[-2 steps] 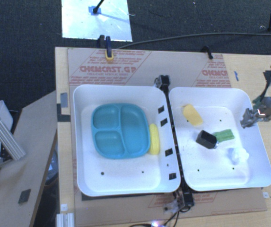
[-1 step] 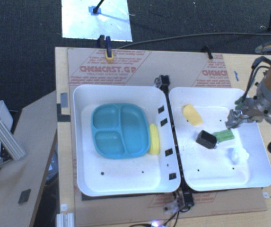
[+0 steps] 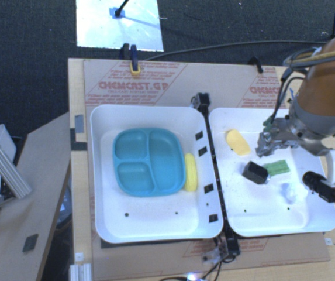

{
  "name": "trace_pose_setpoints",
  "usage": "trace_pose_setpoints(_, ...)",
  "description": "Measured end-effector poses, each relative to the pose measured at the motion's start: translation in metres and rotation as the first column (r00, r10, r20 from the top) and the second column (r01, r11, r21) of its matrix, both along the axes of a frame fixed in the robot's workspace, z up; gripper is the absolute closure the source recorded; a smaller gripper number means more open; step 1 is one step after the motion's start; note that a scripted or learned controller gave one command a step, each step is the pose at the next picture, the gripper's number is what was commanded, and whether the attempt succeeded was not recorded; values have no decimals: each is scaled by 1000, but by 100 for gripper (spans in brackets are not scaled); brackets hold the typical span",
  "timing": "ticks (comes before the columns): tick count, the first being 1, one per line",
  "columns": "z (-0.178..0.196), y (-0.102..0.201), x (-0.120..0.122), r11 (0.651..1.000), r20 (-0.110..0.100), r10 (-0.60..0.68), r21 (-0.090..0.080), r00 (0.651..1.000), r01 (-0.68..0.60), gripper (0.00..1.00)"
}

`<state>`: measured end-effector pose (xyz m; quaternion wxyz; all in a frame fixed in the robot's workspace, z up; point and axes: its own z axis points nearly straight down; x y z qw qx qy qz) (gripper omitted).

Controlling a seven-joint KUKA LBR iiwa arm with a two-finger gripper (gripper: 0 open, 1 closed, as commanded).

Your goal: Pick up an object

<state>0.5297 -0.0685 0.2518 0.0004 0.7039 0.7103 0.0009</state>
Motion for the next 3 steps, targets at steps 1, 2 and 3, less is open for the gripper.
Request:
trace_pose_setpoints(1,2,60,11,1000,1,1,1,1000,-1,100)
trace_pose_setpoints(2,-3,119,26,1000,1,2,2,1000,-2,100)
trace_pose_setpoints(3,-8,164,36,1000,0,0,1,1000,0,100)
